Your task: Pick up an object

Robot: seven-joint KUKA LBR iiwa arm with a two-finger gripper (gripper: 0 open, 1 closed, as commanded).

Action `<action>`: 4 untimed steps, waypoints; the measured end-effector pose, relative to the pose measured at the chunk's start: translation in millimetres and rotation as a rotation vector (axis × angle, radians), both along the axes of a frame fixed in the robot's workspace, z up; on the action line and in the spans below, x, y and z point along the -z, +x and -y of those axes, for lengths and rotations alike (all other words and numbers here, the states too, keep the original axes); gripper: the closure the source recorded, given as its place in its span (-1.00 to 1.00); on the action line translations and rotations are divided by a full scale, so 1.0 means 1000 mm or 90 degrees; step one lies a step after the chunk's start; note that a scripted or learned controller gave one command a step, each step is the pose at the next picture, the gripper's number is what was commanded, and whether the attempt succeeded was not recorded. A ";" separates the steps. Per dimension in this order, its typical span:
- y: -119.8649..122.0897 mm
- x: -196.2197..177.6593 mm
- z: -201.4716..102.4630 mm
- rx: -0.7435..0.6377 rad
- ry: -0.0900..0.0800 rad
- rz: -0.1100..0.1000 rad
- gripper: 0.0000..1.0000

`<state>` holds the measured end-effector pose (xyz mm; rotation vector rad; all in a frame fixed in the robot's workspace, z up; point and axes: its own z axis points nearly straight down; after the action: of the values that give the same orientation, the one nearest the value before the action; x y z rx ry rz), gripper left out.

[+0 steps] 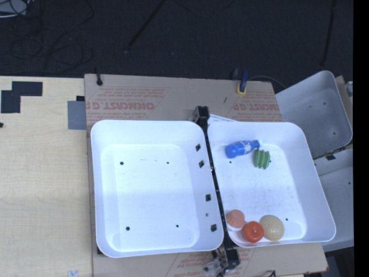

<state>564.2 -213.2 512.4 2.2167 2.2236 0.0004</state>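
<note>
red ball (252, 231) R bin front | blue bottle (241, 148) long axis L-R, cap right | end effector: can't tell

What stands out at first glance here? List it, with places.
The coloured objects in the right bin catch the eye: a blue bottle beside a green ridged object near its far side. At its near edge, a red ball sits between a pink one and a cream one.
</note>
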 end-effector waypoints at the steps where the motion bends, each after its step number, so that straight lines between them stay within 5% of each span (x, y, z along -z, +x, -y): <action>1: 0.011 -0.027 0.000 -0.001 0.000 0.000 -1.00; 2: -0.087 -0.027 0.001 0.004 0.001 -0.002 -1.00; 3: -0.082 -0.035 0.000 0.000 0.000 -0.003 1.00; 4: -0.087 -0.024 0.000 0.002 0.001 -0.004 1.00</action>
<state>477.0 -213.2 536.9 2.2242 2.2233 -0.0041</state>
